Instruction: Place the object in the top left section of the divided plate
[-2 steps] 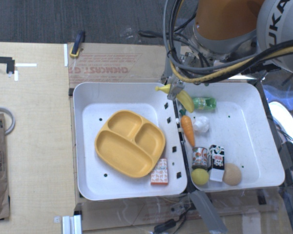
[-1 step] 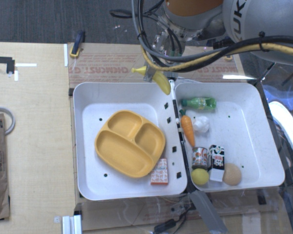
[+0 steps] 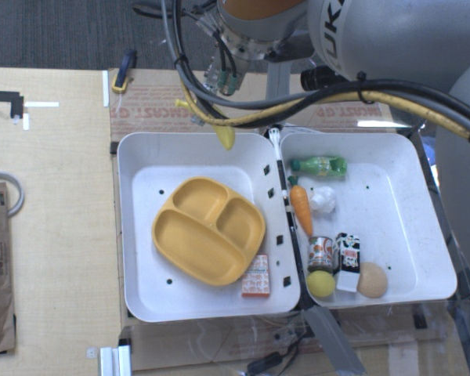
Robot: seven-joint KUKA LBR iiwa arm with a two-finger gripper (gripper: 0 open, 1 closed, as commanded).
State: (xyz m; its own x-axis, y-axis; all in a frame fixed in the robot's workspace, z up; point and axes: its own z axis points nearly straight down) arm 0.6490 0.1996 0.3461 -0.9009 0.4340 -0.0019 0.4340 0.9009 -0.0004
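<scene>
A yellow divided plate [image 3: 210, 229] lies in the left bin [image 3: 141, 210], turned at an angle; its small section nearest the bin's back-left [image 3: 197, 198] holds nothing. My gripper [image 3: 223, 75] hangs high above the back rim of the left bin, under the orange band, half lost among cables. A small yellow piece [image 3: 225, 138] shows just below it at the bin's back rim; I cannot tell whether it is a held object or part of the yellow cable.
A small red and white box [image 3: 256, 278] lies beside the plate's front right. The right bin [image 3: 407, 210] holds a green bottle [image 3: 319, 165], a carrot [image 3: 300, 208], a white lump [image 3: 323, 200], a can [image 3: 320, 251], a yellow ball [image 3: 321, 283], a carton [image 3: 347, 261] and a tan ball [image 3: 371, 280].
</scene>
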